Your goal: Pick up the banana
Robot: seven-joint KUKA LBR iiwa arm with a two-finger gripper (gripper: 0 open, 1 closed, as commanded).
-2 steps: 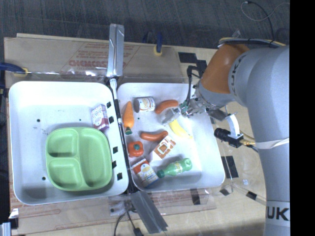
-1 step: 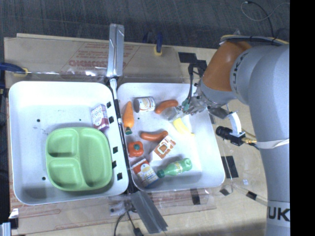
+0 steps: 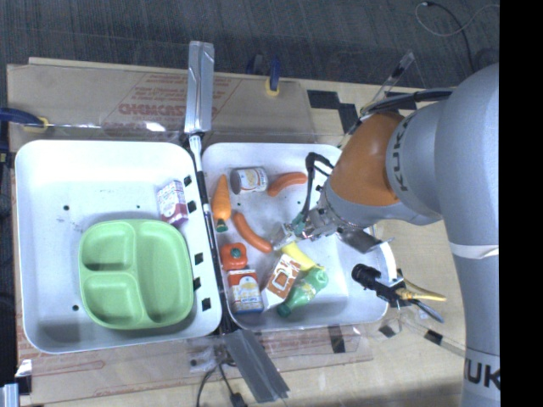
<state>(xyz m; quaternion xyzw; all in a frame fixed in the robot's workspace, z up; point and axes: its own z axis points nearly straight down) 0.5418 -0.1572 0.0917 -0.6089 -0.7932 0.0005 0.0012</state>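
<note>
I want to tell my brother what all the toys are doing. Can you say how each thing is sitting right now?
Banana: lying in the right bin, partly under the gripper.
Green plate: flat in the left bin.
Small can: in the left bin, beside the plate.
Carrot: lying by the divider.
Jar: on its side.
Green bottle: lying down.
Gripper: low over the banana.

The smooth grey, rounded metal arm [image 3: 475, 168] carries a glossy orange band [image 3: 366, 161], black lettering near its base, and dark cables.
</note>
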